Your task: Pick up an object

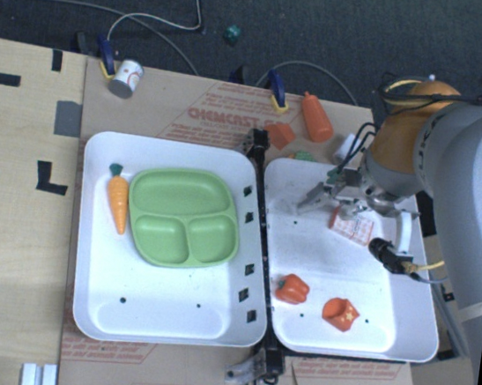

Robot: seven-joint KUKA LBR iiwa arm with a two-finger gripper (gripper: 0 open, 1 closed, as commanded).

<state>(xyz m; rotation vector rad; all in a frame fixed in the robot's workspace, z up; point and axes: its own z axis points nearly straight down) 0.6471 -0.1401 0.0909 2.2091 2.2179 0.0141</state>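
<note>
Gripper (325, 193) low over the right bin (398, 343), beside a small red-and-white packet (351, 226).

We see the fingers spread, with nothing between them; the packet lies on the bin floor just right of the fingertips. Two orange-red peppers (292, 288) sit nearer the front edge, well apart.

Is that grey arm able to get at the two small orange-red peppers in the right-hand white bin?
Probably yes. The left orange-red pepper and the right orange-red pepper lie uncovered and apart on the right white bin floor, and the end effector is above that same bin.
</note>
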